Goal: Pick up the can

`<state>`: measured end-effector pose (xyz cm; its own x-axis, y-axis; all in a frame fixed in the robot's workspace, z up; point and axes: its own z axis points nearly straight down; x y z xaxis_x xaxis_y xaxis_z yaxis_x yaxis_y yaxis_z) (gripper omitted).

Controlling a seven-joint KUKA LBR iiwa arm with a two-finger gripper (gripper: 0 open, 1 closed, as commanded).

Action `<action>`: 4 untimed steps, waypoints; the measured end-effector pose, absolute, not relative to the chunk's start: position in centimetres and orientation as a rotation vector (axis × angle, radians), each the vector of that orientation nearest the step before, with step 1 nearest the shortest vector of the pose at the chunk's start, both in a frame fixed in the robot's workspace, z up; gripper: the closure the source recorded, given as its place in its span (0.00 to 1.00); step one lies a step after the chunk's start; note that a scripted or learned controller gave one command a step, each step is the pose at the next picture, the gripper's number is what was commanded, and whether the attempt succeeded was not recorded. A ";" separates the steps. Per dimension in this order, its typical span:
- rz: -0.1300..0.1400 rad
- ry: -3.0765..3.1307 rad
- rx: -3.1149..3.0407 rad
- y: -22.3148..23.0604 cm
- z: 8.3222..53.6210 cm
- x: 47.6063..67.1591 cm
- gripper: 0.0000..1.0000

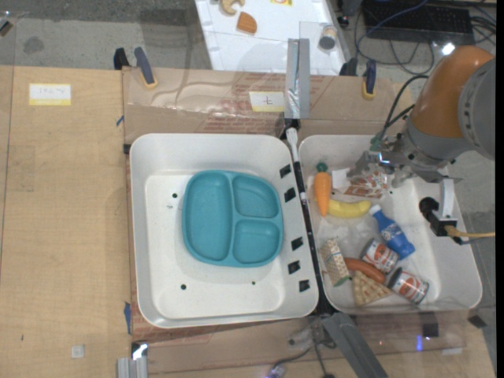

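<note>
Wood-topped table (63, 211) carries two white bins side by side; left bin (146, 235) holds a teal divided plate (232, 217), right bin (465, 282) holds the clutter. You've got two cans: one at (408, 286) lying on its side near the front wall, a second can (381, 256) just behind it, tilted, touching the blue bottle (391, 232). Sausage (358, 265) and cracker (367, 290) crowd the near one. Gripper (378, 172) sits at the bin's back, over a crinkly wrapper (366, 186), beside the banana (349, 208) and carrot (322, 192); well apart from both cans. Can't tell the state of the fingers, too obscured. Judgement: cans are rigid, light, smooth-walled, prone to roll. Clamp across the cylinder mid-body, perpendicular to its axis, not on the rims.
</note>
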<state>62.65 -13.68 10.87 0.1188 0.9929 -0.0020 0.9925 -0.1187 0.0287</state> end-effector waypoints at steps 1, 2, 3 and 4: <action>0.041 2.054 2.322 -14.1 12.6 63.1 1.00; 0.038 2.055 2.324 -14.1 12.4 63.0 0.00; 0.024 2.123 2.282 -12.0 10.9 65.3 0.00; 0.041 2.120 2.275 -11.8 12.5 65.7 1.00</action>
